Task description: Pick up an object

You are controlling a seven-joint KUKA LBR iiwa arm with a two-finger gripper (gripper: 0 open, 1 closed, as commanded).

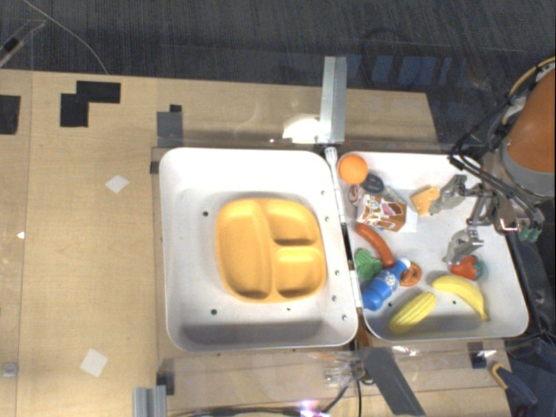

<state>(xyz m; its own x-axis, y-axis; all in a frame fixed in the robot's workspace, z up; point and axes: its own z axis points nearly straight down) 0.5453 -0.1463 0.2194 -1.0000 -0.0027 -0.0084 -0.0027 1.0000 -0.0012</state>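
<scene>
My gripper (457, 219) hovers over the right side of the right bin (512, 320), open, with bare bin floor between its fingers. One fingertip (451, 189) is next to a yellow-orange chunk (425, 200). The other fingertip (460, 248) is just above a small red item (466, 268). Whether either fingertip touches its neighbour I cannot tell. Also in this bin are an orange ball (353, 168), a printed snack packet (382, 213), a red sausage-shaped toy (374, 241), a blue toy (380, 290), a corn cob (412, 310) and a banana (461, 293).
The left bin (182, 259) holds a yellow divided tray (268, 248). A green piece (368, 266) and a small orange ring (410, 275) lie by the blue toy. The arm's orange band (532, 129) and its cables overhang the right bin's upper right corner.
</scene>
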